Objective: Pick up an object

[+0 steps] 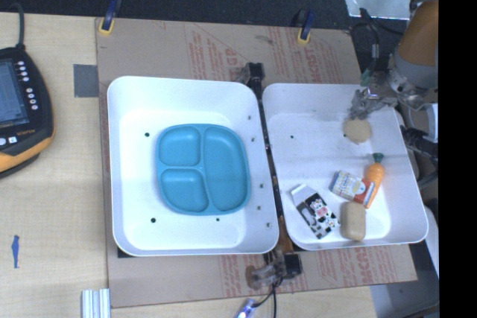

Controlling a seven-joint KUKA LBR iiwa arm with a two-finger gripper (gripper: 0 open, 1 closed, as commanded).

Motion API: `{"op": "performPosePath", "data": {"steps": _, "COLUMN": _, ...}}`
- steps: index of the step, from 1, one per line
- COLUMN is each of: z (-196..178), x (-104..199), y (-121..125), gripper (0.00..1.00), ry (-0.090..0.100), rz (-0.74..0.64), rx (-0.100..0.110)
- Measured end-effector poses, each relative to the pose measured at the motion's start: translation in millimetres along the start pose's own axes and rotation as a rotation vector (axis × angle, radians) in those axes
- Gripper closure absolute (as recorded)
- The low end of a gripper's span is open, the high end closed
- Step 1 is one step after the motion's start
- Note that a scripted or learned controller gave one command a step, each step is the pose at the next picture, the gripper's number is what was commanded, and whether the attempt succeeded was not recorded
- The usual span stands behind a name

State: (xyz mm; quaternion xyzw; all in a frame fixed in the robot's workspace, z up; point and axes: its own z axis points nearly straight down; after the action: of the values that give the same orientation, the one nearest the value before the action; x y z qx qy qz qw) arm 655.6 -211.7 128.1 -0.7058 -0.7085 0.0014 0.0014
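Two white bins are sitting side by side, with the gripper (363,102) hanging over the far part of the right bin (313,123).

Its fingers are too small and blurred to judge, so I cannot tell their spread; nothing is showing between them. Just below it a round tan lump (358,131) is lying on the bin floor, with no clear long axis. Nearer the front, an orange carrot (373,181) is lying with its long axis running front to back, green tip pointing away toward the lump. A small packet (346,184) is resting just beside the carrot, a black-and-white carton (316,211) is lying tilted, and a tan block (353,221) is sitting by the front wall. A blue divided plate (202,168) is occupying the left bin (134,108).
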Motion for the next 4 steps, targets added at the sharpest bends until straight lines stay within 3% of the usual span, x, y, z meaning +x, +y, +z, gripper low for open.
{"op": "performPosePath", "data": {"steps": 1, "z": -121, "x": 63, "y": -26, "gripper": 0.00, "ry": 0.000, "rz": -0.001, "rx": -0.005}}
{"op": "performPosePath", "data": {"steps": 2, "z": -22, "x": 6, "y": -14, "gripper": 0.00, "ry": 0.000, "rz": 0.001, "rx": 0.002}}
{"op": "performPosePath", "data": {"steps": 3, "z": -34, "x": 5, "y": -13, "gripper": 1.00, "ry": -0.002, "rz": -0.002, "rx": 0.000}}
{"op": "performPosePath", "data": {"steps": 4, "z": -34, "x": 5, "y": -13, "gripper": 0.00, "ry": -0.002, "rz": -0.002, "rx": 0.000}}
